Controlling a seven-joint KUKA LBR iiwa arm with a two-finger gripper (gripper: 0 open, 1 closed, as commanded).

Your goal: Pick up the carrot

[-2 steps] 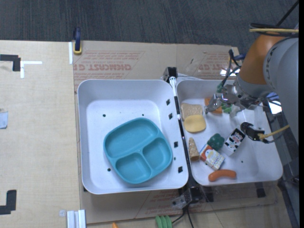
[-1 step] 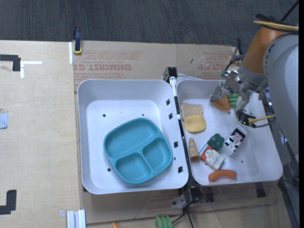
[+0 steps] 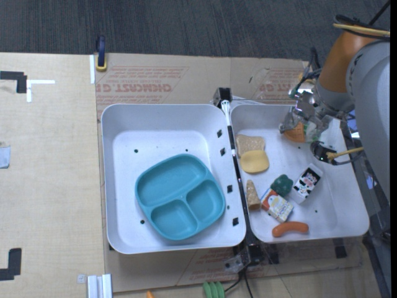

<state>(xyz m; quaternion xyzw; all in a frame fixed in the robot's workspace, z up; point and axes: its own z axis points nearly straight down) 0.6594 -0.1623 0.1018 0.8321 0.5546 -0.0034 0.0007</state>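
The carrot [image 3: 296,133] is a short orange piece at the far right of the right bin [image 3: 335,219], close to its back wall. My gripper [image 3: 302,128] comes down on it from the right, and its fingers [image 3: 288,127] close around the carrot's upper end. The carrot's top is hidden by the gripper. The grey arm with its orange band [image 3: 340,58] rises behind it at the view's right edge.
In the right bin lie a bread slice [image 3: 250,144], a yellow disc [image 3: 254,161], a brown stick [image 3: 252,194], a green piece [image 3: 282,184], a cow-patterned carton [image 3: 306,184], a small box [image 3: 277,207] and an orange sausage [image 3: 290,229]. A blue divided plate [image 3: 180,196] sits in the left bin [image 3: 118,166].
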